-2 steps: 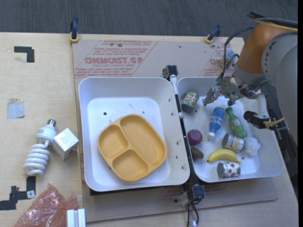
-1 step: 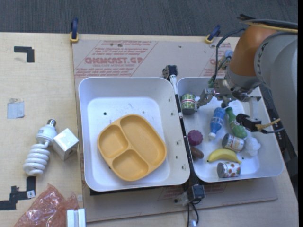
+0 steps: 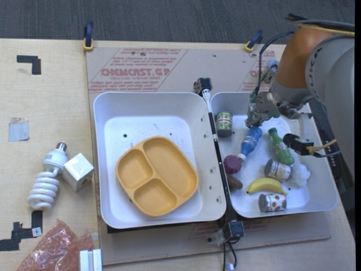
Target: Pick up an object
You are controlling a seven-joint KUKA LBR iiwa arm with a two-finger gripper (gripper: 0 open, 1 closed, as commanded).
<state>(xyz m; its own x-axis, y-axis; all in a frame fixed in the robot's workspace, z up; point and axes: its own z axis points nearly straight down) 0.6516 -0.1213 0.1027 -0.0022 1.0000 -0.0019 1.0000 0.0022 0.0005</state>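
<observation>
- left bin (image 3: 107,168), centre of frame: holds a yellow divided plate (image 3: 156,175).
- right bin (image 3: 321,202), right of frame: blue bottle (image 3: 250,141), green bottle (image 3: 280,147), banana (image 3: 266,184), cans.
- gripper (image 3: 256,119), upper right, just above the blue bottle; i cannot tell its state.

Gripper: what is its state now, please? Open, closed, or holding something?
Gripper: cannot be told; it hangs over the right shallow white bin, just above the blue-capped clear plastic bottle.
</observation>
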